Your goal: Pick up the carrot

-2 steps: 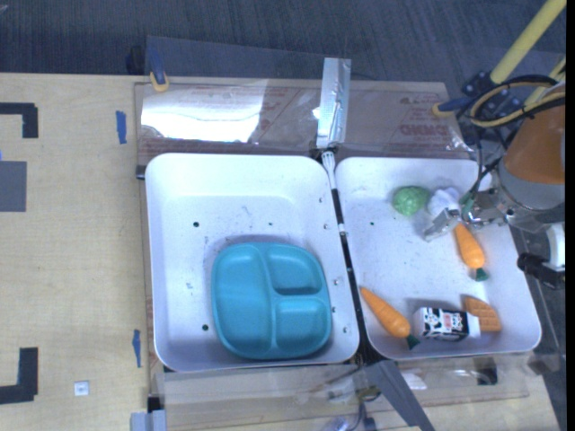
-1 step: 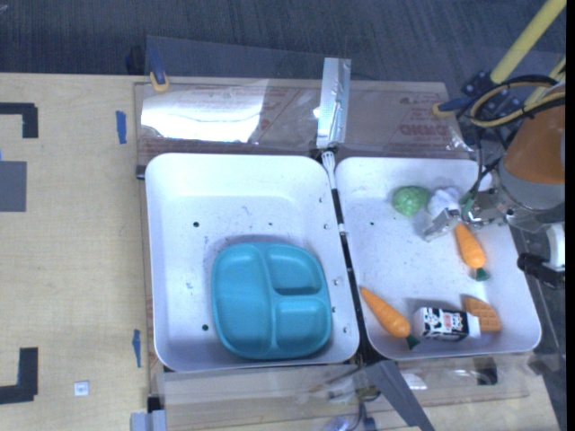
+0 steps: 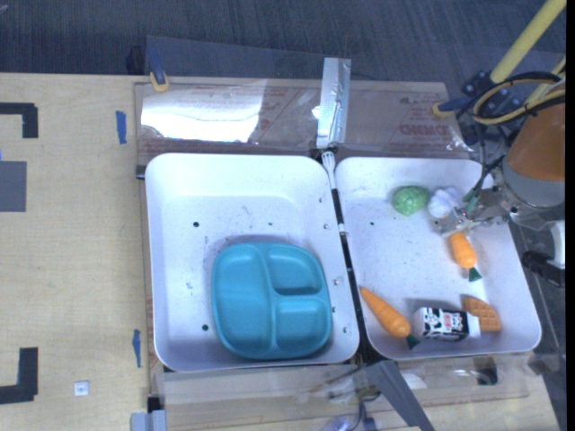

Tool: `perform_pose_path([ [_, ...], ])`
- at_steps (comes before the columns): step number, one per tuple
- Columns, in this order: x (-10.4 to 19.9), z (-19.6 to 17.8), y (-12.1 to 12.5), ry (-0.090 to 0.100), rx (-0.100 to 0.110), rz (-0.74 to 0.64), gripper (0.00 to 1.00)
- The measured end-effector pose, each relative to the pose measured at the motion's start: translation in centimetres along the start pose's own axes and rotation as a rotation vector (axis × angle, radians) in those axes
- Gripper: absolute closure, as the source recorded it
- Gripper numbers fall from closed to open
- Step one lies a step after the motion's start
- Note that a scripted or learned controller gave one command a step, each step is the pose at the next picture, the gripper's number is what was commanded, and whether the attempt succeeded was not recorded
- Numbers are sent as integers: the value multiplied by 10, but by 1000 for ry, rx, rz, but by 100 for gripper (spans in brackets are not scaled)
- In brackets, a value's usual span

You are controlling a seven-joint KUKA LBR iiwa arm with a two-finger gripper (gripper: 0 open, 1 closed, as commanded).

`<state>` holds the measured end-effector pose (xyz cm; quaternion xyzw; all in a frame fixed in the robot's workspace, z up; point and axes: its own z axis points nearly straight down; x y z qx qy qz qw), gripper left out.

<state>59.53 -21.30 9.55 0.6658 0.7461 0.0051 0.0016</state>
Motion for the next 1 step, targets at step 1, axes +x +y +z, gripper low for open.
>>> perform_pose_path([
  [1,50,-65,-7,-5,7,154,100],
])
